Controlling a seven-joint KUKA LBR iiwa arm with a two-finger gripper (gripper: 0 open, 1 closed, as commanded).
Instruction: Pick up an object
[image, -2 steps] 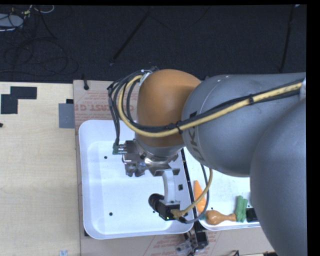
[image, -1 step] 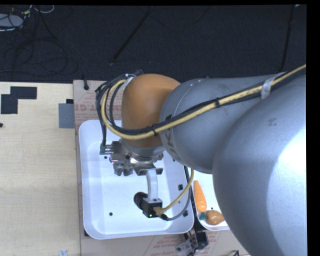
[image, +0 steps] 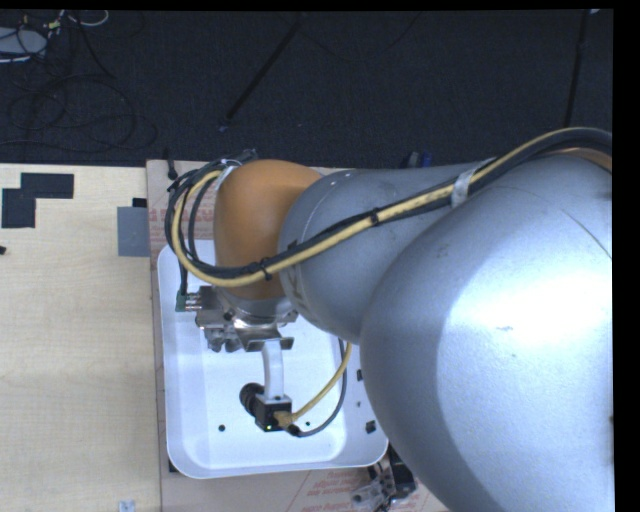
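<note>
One arm low over a white bin

One white bin (image: 180, 400) sits on the wooden bench (image: 70, 350), its left and near rims in plain sight and its right side hidden under the arm (image: 480, 330). That grey arm reaches in from the right, and the orange band (image: 250, 215) lies above the bin's far edge. Black and yellow cables (image: 185, 235) loop around the band's left side. Below the band the gripper (image: 245, 328) hangs over the bin floor, left of centre and nearer the far edge than the near one. Whether it is released or clenched cannot be told from this angle, and nothing can be seen held in it.

Two small dark specks (image: 222, 430) lie on the white floor toward the near edge, one toward the near left corner and one further right. They are too small to identify, so which thing is meant for picking cannot be told. Off the bin's far left corner, dark flat patches (image: 40, 195) mark the bench.
</note>
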